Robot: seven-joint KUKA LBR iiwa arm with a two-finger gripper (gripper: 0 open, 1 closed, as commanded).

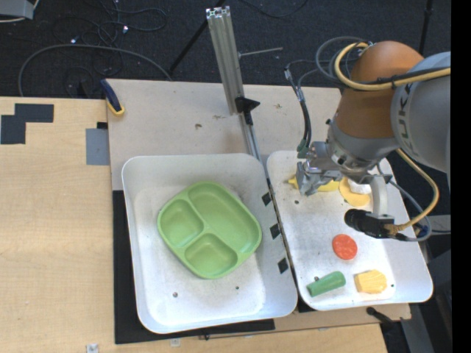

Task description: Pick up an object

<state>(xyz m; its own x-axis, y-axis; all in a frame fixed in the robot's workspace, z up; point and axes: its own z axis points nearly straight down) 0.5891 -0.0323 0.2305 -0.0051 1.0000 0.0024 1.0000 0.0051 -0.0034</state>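
Nearest the camera, in the right bin [412,289], lie three small pieces well apart from the gripper: a green block [326,284] at the front, a yellow block [370,281] just beside it to the right, and an orange round piece [344,246] a little farther in. All three look like light, stiff toy food with smooth skins, so they would probably weigh little but might slip or roll under a poor pinch. The green block seems best taken across its narrow width; the round piece would want the fingers closing squarely across its middle.

In the left bin [140,175] sits a green tray [210,229] with three compartments, lying flat and tilted diagonally. It looks like rigid, thin plastic, wide and shallow; only its rim would offer a hold, and that seems a hard grasp for two fingers.

Farther back in the right bin, the gripper [313,179] is down low near the bin's far left corner, over a yellow piece [355,194] that shows partly behind the wrist. Whether the jaws are open or closed cannot be told, nor whether they hold anything. That yellow piece appears to be the likely target; its shape is mostly hidden, so how it will handle is hard to judge.

Beyond the bins a metal post [227,61] stands on the bench.
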